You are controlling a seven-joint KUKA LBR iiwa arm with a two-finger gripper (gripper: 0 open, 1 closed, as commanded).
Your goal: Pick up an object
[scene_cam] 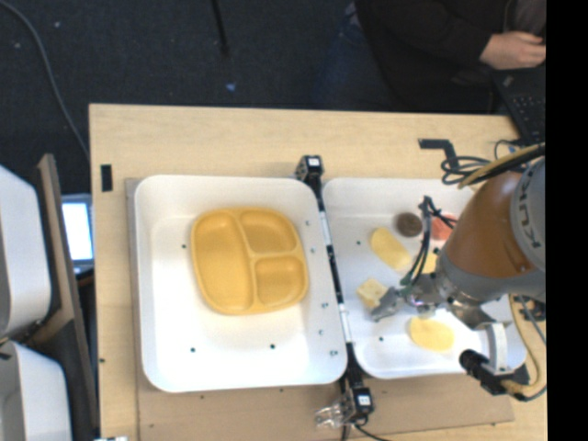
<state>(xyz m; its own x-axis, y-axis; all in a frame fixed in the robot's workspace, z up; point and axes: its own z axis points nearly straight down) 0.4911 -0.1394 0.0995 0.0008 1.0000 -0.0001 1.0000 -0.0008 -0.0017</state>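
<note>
The grey arm with its orange band (487, 232) is reaching over the right shallow white plastic bin (367, 356), which serves here as the landmark. The gripper (390, 304) is sitting low inside that bin, near its left wall, angled toward a small pale-yellow block (371, 292) lying just beside the tip. Whether the fingers are open or closed cannot be told; nothing is visibly sitting between them. Candidates for picking are lying loose in that bin: the block, a pale-yellow oval piece (390, 248) toward its far side, a flat yellow disc (431, 334) toward its near side, and a small brown round item (408, 222) at the far side. Left of the landmark bin, a second white bin (165, 356) is carrying a yellow three-compartment plastic tray (248, 260). Both bins are resting on the pale wooden surface (230, 141). No legible writing is showing.
</note>
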